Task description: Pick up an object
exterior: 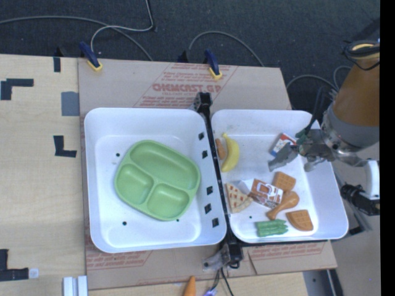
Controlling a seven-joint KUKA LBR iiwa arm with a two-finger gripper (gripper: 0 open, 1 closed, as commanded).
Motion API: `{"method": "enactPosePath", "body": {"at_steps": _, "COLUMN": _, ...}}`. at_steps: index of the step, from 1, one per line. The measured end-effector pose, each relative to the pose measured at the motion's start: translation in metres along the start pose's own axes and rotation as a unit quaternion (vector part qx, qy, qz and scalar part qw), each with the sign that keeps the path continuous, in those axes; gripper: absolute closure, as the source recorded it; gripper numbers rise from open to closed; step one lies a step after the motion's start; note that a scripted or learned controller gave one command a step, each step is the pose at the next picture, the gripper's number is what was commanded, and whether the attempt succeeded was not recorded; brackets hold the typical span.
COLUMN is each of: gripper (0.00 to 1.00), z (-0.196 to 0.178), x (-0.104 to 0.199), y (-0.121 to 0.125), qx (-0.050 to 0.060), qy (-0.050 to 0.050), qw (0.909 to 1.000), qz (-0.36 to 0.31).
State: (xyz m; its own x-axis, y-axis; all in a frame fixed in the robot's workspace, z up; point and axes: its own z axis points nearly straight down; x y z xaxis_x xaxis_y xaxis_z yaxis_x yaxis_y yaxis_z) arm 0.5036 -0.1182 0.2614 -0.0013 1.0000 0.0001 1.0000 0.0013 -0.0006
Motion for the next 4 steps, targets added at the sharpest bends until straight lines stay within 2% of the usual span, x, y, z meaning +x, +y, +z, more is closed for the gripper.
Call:
{"method": "enactPosePath", "body": {"at_steps": 1, "gripper": 0.00, "z": 0.127, "x": -0.021, "y": -0.009, "qx": 0.002, "qy": 0.001, "qw": 1.0000, "qz": 0.001}}
{"method": "enactPosePath", "body": {"at_steps": 2, "gripper": 0.00, "z": 0.170, "x": -0.001, "y": 0.013, "qx": -0.006, "qy": -0.003, "qw": 1.0000, "qz": 0.003}}
{"method": "enactPosePath", "body": {"at_steps": 3, "gripper": 0.00, "z": 0.174, "x": 0.012, "y": 0.089, "qx": -0.004, "qy": -0.001, "qw": 1.0000, "qz": 0.000}}
{"method": "enactPosePath", "body": {"at_steps": 4, "gripper": 1.00, "z": 0.164, "x": 0.012, "y": 0.089, "qx": -0.003, "qy": 0.000, "qw": 1.0000, "qz": -0.001}}
